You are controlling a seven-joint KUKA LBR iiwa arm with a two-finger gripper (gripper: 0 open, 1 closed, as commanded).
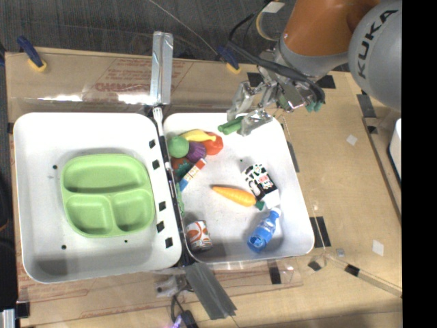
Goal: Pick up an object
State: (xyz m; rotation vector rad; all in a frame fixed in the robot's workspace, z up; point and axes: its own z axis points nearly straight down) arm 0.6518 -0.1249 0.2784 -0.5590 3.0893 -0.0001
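Jaws (247, 118) over the right bin's (293, 183) far rim, seemingly pinching a green stick (231, 125); its length runs left-right; the carrot (234, 195) lies nearer the viewer.

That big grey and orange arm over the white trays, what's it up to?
The arm's end effector hangs above the far rim of the right bin, near a green piece. That bin holds an orange carrot, a blue bottle, a small can and a heap of toy food. The left bin holds a green divided tray. Nothing looks lifted yet.
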